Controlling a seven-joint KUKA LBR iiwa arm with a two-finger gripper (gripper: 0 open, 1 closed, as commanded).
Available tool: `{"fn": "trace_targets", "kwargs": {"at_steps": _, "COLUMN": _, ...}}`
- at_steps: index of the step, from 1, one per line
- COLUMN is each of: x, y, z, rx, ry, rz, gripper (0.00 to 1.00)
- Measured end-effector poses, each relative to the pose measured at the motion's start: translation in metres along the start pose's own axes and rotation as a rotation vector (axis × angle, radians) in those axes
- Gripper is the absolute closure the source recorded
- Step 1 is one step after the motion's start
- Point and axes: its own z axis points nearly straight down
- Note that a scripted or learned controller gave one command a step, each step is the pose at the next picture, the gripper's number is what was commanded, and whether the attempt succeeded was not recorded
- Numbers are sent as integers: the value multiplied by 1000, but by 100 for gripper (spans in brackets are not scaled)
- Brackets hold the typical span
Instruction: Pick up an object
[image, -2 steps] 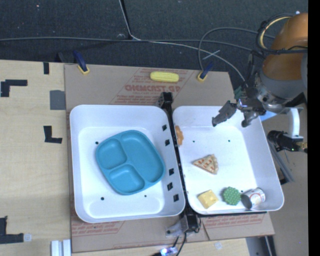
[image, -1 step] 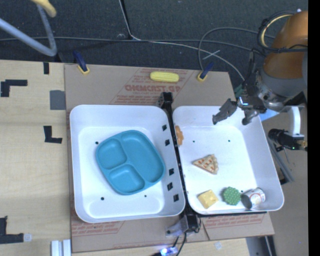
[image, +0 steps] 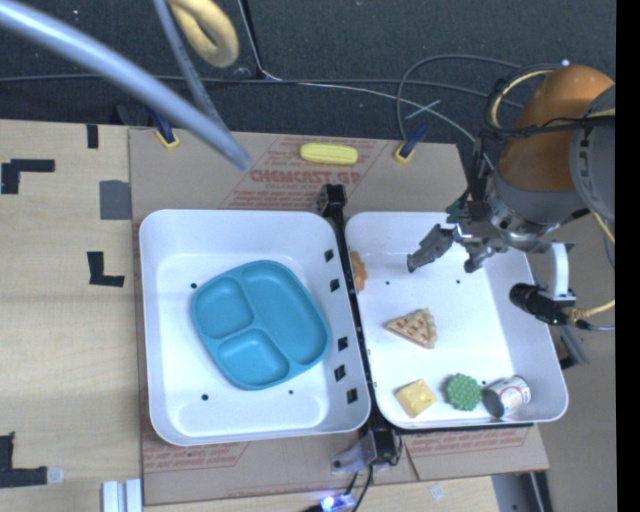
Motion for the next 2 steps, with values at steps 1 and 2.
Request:
{"fn": "trace_targets", "kwargs": {"at_steps": 1, "x": 3, "y": 3, "z": 45, "rx": -2, "ry": -1, "rz": -1, "gripper": 0}}
{"fn": "trace_targets", "kwargs": {"at_steps": 2, "x": 2, "y": 7, "z": 90, "rx": -2, "ry": -1, "rz": 0, "gripper": 0}}
